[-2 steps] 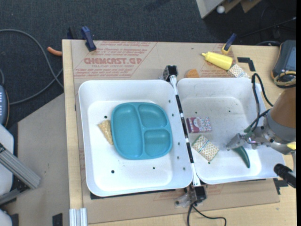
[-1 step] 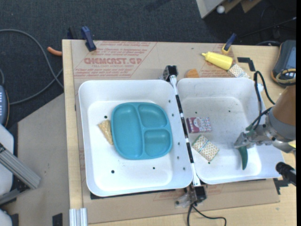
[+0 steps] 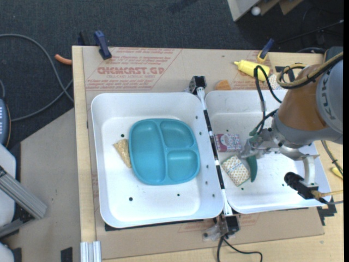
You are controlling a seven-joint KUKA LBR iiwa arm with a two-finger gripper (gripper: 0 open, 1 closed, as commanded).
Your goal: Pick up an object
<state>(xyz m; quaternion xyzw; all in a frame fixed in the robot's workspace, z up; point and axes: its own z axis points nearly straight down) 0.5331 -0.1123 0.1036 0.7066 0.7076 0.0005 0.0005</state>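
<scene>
jaws state: cannot tell. the gripper (image 3: 252, 149) hangs low in the right bin (image 3: 240, 105), just beside a patterned packet (image 3: 236, 170), green piece (image 3: 252, 167) and pink-labelled packet (image 3: 226, 142). a teal tray (image 3: 163, 150) fills the left bin (image 3: 109, 146).

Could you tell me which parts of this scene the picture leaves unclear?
- Gripper, camera view: the wrist covers its fingers.
- Tan object: its right part is hidden under the blue divided plate.
- Small packet: print too small to read.
- Green object: shape unclear, partly hidden beneath the gripper.
</scene>
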